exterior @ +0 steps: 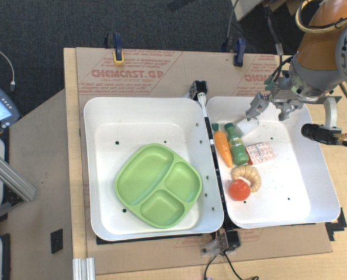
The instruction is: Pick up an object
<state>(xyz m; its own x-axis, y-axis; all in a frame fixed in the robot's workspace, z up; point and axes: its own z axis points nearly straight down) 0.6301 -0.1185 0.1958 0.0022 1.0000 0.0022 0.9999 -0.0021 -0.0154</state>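
A green divided plate (158,184) is seen in the left bin (97,156), far from the gripper (271,106). The gripper's fingers are spread and empty. Just below it lie bottle (236,145), carrot (222,148), croissant (247,175) and tomato (239,189).

— How many bins?
— Two: the left bin (97,156) and the right bin (313,197).
— And in them?
— One green plate (158,185), one carrot (222,147), one green bottle (236,144), one red-and-white packet (260,153), one croissant (249,174), one tomato (239,190).
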